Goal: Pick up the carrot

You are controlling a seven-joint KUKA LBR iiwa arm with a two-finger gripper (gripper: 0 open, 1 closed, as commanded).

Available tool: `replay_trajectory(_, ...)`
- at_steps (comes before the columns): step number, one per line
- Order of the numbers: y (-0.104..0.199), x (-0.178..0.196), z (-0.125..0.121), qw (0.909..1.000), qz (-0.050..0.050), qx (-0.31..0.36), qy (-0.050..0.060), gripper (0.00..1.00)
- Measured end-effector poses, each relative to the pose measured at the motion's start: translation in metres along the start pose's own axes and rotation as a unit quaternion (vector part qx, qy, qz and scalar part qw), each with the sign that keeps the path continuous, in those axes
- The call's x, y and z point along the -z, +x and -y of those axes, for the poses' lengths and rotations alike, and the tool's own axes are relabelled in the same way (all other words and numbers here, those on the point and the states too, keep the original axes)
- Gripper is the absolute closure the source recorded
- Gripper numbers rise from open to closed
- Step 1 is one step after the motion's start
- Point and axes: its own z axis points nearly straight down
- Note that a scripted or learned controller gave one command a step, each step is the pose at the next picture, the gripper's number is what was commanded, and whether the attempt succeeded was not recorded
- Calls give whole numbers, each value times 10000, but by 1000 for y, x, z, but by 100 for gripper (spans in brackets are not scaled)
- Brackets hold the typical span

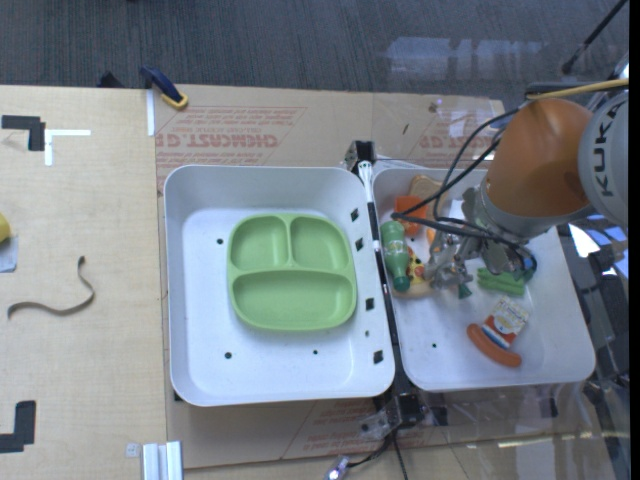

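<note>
The carrot (410, 211) is an orange piece lying near the back left of the right bin (570, 358), partly crossed by the arm's black cables. My gripper (452, 272) hangs low in the middle of that bin, in front of and to the right of the carrot, close to a green bottle (396, 255). I see nothing of the carrot at the gripper. The orange and grey wrist (535, 163) covers the bin's back right.
A green divided plate (293, 272) lies in the left bin (190, 368). The right bin also holds a green leafy toy (502, 282), a white packet (509, 318), a hot dog (494, 347) and a tan bread piece (424, 185).
</note>
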Motion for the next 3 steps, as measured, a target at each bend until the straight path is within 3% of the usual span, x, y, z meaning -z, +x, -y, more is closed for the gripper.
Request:
replay_trajectory(1, -69, -15, 19, 9910, -86, -1339, -14, 100)
replay_trajectory(2, -83, 82, -51, 9218, -98, -3875, 19, 100)
replay_trajectory(3, -83, 81, -51, 9217, -100, -3878, 21, 0)
